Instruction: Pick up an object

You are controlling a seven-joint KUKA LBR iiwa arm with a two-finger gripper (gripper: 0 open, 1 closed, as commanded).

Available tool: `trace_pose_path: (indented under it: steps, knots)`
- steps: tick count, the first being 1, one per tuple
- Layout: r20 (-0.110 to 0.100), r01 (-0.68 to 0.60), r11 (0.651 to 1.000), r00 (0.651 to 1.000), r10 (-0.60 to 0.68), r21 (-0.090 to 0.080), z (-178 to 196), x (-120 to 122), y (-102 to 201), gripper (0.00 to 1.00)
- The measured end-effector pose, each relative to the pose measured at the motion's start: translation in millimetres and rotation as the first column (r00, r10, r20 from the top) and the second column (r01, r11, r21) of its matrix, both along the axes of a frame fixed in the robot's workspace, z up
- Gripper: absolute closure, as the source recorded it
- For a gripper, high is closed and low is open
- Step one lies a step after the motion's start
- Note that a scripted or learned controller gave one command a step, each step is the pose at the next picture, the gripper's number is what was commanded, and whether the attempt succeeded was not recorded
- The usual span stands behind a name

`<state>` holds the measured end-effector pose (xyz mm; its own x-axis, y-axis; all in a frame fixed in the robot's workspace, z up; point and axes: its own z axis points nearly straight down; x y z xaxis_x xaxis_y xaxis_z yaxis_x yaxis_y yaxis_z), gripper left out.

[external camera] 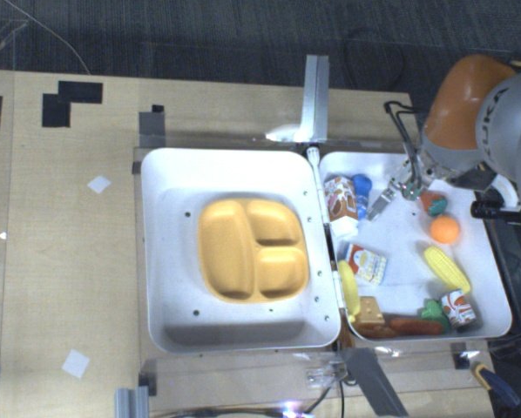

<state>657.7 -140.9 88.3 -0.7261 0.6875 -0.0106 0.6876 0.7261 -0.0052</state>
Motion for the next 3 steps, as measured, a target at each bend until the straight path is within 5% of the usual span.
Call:
trace_pose_path:
  steps: [2, 3]
  knots:
    - [-0.004, 0.058, 0.998, 0.998, -0.058, -0.015, 0, 3, 20, 0.0]
    - [0.005, 0.194, 0.981, 0.981, -0.194, 0.009, 0, -17, 27, 0.0]
